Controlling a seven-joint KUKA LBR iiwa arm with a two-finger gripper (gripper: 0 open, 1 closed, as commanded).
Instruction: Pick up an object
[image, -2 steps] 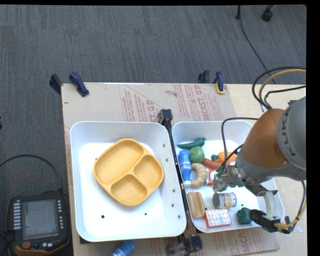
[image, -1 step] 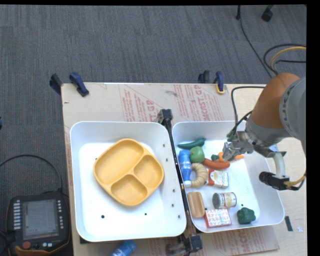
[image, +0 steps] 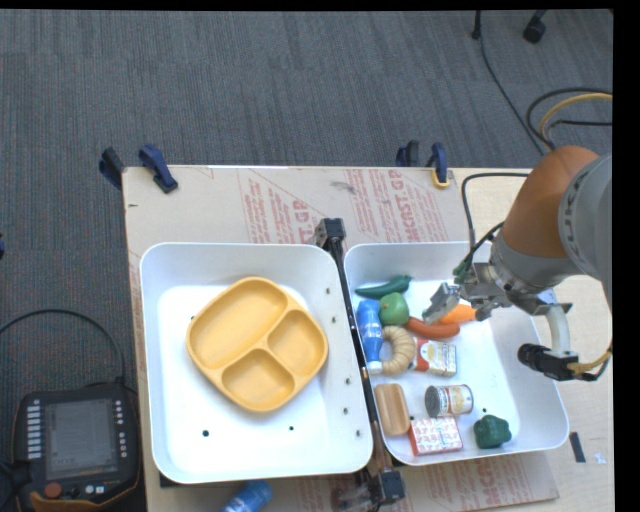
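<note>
grey arm's tool (image: 455, 300) low in the right bin (image: 520, 425), its state unclear, hovering just above the carrot (image: 438, 326), green pepper (image: 394, 308) just left of the carrot, can (image: 448, 400) below it, yellow plate (image: 258, 343) in the left bin (image: 165, 400)

The gripper (image: 458, 302) hangs over the right bin (image: 530, 400), just above a toy carrot (image: 440, 325); a yellow divided plate (image: 258, 343) lies in the left bin (image: 170, 420).

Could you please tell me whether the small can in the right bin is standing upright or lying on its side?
Lying on its side. The can shows its labelled wall along its length, with one round end facing right.
</note>
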